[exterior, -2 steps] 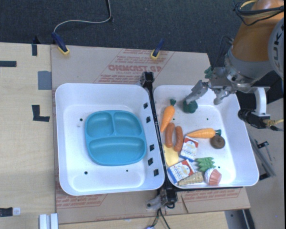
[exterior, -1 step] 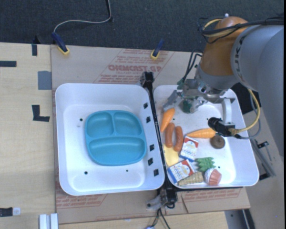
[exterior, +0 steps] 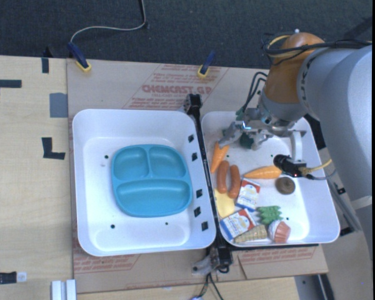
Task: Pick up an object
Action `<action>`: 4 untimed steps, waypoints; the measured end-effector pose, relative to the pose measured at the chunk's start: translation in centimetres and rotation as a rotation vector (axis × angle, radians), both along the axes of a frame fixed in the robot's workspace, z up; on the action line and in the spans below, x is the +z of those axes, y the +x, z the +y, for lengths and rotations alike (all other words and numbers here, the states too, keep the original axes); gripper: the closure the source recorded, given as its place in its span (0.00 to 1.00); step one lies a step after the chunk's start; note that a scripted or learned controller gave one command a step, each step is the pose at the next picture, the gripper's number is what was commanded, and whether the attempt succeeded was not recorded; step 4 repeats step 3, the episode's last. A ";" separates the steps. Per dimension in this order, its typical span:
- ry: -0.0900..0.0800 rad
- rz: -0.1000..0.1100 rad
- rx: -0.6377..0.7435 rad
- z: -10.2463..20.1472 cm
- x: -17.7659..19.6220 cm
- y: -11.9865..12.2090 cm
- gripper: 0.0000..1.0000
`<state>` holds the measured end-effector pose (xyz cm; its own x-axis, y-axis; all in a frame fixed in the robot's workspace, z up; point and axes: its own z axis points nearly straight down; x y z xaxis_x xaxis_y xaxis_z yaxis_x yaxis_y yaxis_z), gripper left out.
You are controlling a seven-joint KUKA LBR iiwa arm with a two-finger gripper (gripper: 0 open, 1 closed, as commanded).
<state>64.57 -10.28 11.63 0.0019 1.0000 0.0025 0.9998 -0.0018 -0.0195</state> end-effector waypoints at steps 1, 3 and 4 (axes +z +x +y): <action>-0.004 -0.020 0.003 0.7 -3.1 2.3 0.00; -0.002 -0.019 0.004 4.5 6.8 -3.3 1.00; -0.002 -0.019 0.004 4.5 6.8 -3.3 1.00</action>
